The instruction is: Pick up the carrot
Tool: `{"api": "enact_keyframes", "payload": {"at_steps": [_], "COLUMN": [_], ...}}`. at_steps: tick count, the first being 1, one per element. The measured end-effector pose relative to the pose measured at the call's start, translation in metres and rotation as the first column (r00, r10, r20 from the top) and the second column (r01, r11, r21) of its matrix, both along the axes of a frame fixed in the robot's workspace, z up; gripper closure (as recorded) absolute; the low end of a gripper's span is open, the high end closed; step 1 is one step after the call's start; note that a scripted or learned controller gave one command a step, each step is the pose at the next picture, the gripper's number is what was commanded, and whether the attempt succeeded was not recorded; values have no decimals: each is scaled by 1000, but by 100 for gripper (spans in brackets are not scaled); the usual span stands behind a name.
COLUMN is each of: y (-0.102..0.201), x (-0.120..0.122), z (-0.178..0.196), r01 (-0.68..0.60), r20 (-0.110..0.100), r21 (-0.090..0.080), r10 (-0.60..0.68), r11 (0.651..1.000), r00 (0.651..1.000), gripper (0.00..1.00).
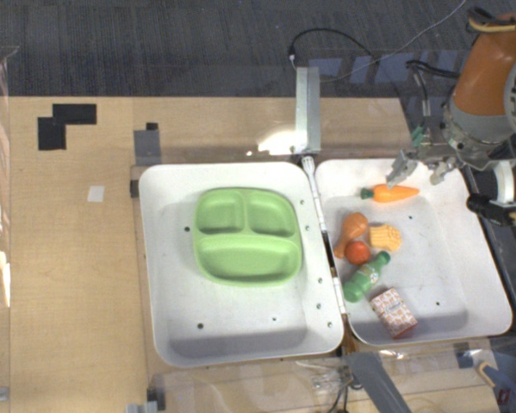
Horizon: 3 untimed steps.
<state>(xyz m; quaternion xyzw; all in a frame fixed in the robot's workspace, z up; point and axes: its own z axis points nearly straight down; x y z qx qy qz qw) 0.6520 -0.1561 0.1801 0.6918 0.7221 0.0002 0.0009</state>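
Wooden counter [89,279] carries both bins; we see the carrot [394,193] lying untouched at twelve o'clock in the right bin [468,259], the tool [421,162] spread apart just above it, grasp pending.

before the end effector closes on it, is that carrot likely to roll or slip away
The carrot looks like a smooth, rigid plastic toy, so it would probably hold its shape but could slip between the fingers. Its round, tapered body lies flat on the right bin, so a nudge would likely roll it in a curve. The end effector sits just above it.
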Motion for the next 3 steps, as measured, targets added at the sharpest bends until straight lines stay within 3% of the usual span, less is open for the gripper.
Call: {"api": "enact_keyframes", "payload": {"at_steps": [1,2,3], "y": [-6,-5,40], "x": [20,19,19], "z": [-93,-83,35], "r01": [195,190,332], "r20": [5,-1,4], "r21": [2,1,2], "r10": [-195,-190,-332], "r11": [981,982,943], "r00": [981,982,943], "gripper": [0,100,100]}}
